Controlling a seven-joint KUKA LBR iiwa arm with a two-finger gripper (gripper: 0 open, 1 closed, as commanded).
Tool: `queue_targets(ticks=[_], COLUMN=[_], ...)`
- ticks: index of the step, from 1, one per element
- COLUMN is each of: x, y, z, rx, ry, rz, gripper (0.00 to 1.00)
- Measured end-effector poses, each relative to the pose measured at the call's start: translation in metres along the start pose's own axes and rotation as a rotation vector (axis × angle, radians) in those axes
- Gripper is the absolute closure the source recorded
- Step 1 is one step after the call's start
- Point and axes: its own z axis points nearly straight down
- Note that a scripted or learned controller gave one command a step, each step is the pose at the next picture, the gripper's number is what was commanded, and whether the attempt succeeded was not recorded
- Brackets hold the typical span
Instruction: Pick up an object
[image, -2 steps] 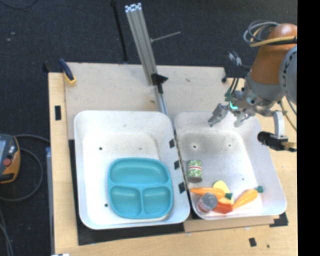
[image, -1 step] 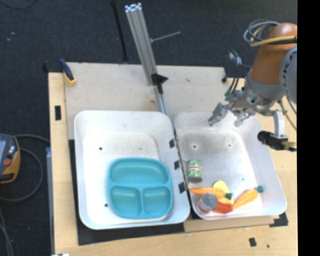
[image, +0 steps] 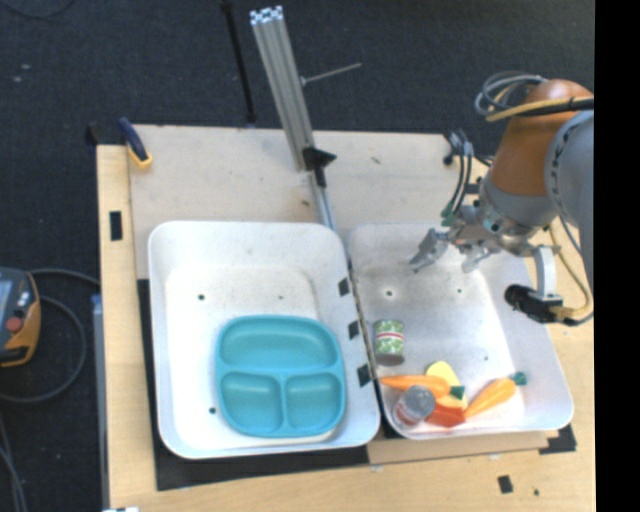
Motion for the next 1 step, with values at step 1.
queue_targets(ticks=[1], x=[-0.005], y=[-0.0021], z=[0.0626], rx=[0.001], ry=[0.0], rz=[0.001], gripper=[0.0])
